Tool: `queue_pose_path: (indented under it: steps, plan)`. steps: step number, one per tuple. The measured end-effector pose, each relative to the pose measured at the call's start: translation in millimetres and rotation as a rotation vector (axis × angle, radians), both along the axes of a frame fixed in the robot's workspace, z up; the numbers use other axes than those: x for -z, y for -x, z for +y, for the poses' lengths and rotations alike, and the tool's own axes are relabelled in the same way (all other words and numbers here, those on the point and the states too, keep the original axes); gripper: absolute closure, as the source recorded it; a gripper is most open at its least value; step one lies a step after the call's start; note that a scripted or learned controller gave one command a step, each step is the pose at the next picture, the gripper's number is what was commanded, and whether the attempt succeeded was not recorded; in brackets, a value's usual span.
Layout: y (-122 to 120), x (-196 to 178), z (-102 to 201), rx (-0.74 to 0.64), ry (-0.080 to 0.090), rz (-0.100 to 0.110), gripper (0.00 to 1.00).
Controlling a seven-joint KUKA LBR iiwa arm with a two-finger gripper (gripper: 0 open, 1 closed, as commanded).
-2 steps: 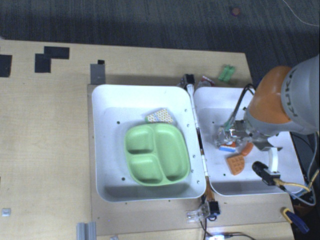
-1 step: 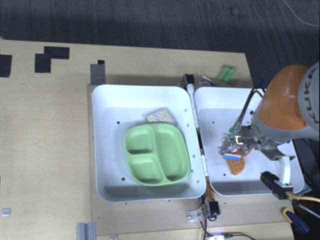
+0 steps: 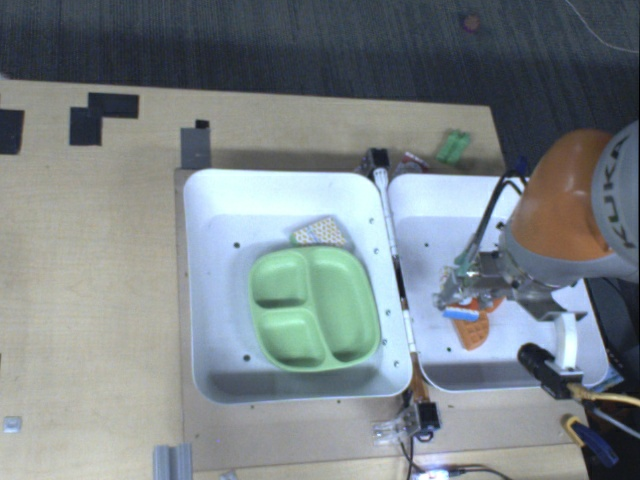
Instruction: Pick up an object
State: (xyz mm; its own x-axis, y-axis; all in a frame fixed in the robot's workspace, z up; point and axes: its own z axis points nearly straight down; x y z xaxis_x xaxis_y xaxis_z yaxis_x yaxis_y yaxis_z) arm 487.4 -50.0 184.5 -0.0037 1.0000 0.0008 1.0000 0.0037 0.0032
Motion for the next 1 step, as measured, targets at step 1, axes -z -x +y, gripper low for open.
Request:
queue_pose_path:
  steps: [1]
  plan:
    - [-0.3,-13.9,8.2,-0.001,0.000,-0.001,1.00]
